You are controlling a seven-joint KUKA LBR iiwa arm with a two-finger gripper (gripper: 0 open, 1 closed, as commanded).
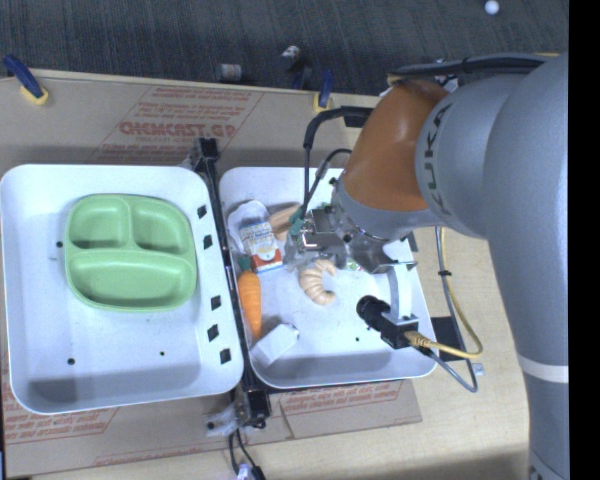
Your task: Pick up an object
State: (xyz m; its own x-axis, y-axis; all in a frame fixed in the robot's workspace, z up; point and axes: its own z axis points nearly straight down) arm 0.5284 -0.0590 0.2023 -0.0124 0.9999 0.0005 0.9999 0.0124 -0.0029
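Observation:
My gripper (pixel 323 243) hangs low over the middle of the right bin (pixel 325 366), under the grey arm and its orange band. Just below it lies a pale curled pastry-like piece (pixel 318 286), very close to the gripper's tip. An orange carrot (pixel 250 303) lies along the bin's left wall. Above the carrot is a white packet with an orange-red end (pixel 258 240). A tan piece (pixel 283 215) peeks out beside the gripper's upper left. Near the front left corner rests a small white block (pixel 274 343). The arm hides the bin's right and far parts.
The left bin (pixel 40 368) holds a green divided plate (pixel 130 251) in its upper half. A black divider with clips (pixel 218 268) runs between the two bins. Cardboard covers the bench around them.

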